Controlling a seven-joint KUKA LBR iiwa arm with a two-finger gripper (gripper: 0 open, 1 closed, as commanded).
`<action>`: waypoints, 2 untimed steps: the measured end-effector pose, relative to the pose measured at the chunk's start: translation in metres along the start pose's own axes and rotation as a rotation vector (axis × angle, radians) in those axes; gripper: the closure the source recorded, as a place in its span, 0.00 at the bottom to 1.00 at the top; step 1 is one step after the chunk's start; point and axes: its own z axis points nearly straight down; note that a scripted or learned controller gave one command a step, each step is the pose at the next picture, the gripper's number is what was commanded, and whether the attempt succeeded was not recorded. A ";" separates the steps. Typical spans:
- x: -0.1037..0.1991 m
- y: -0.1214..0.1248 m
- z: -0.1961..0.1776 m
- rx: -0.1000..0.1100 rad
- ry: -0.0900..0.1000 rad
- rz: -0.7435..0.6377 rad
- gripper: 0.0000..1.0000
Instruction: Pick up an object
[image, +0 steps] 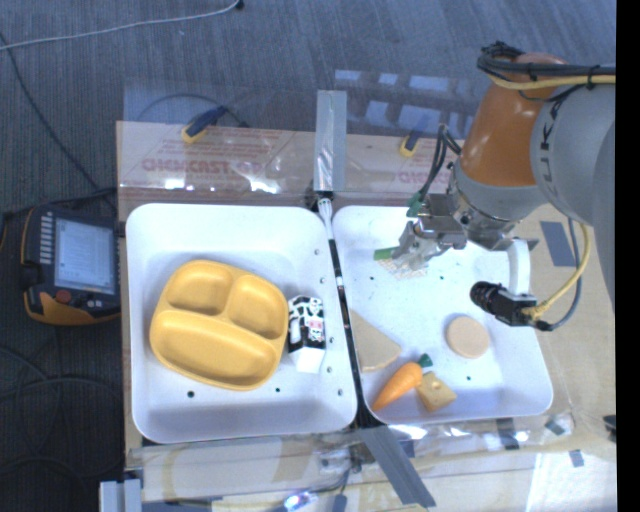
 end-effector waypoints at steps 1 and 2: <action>-0.053 0.022 -0.110 -0.001 -0.002 -0.301 1.00; -0.009 0.042 -0.036 0.001 0.000 -0.265 1.00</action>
